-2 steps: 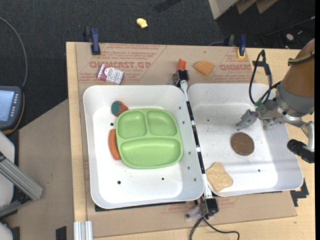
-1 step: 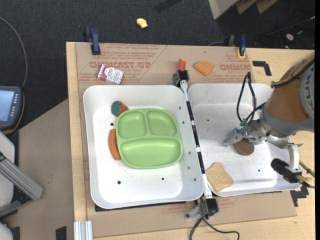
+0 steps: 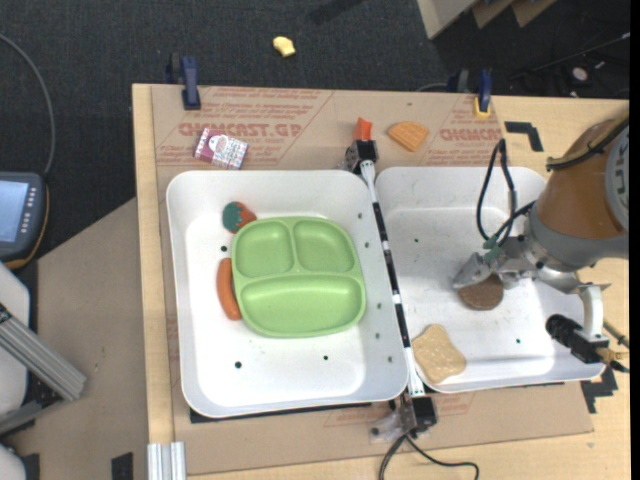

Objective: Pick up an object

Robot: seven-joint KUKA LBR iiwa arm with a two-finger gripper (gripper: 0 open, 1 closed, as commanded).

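Gripper (image 3: 483, 273) over brown patty (image 3: 482, 294), mid right bin (image 3: 420, 193); finger state unclear; toast (image 3: 438, 353) at front rim.

A robotics lab: clamped cardboard bench (image 3: 300, 118), loose cables, grey carpet floor (image 3: 90, 28)

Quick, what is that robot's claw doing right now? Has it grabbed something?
Gripper: down in the right bin, right at a brown round object; open, shut or holding cannot be told from this view.
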